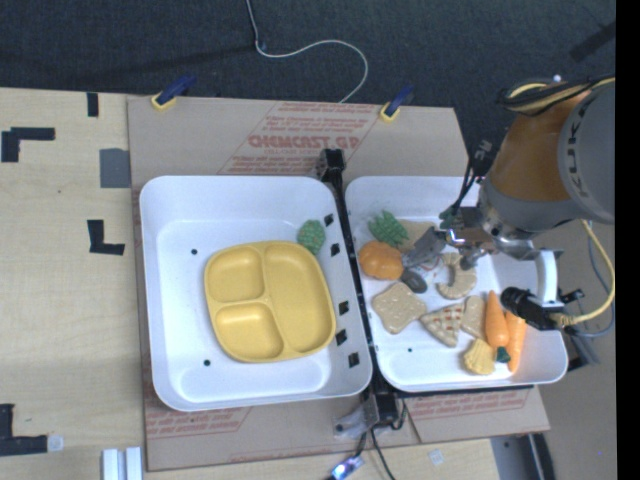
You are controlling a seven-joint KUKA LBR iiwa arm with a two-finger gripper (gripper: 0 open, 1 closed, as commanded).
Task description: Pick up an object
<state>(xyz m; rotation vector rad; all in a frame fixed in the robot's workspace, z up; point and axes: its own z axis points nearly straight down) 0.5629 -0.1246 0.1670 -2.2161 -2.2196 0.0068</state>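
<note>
My gripper (441, 265) hangs low over the middle of the right bin (540, 373), open, with one dark finger (417, 271) beside an orange fruit (379, 260) and the other near a beige round piece (456, 287). Nothing sits between the fingers. Around it lie a green leafy piece (388, 228), a tan cracker (398, 308), a waffle wedge (443, 324), a carrot (495, 318) and a yellow corn piece (478, 358).
The left bin (165, 208) holds a yellow divided plate (268, 300) and a small green broccoli (312, 234) near its right wall. The bins' shared divider (345, 258) runs just left of the orange fruit. The arm's grey body (545, 183) covers the right bin's far right corner.
</note>
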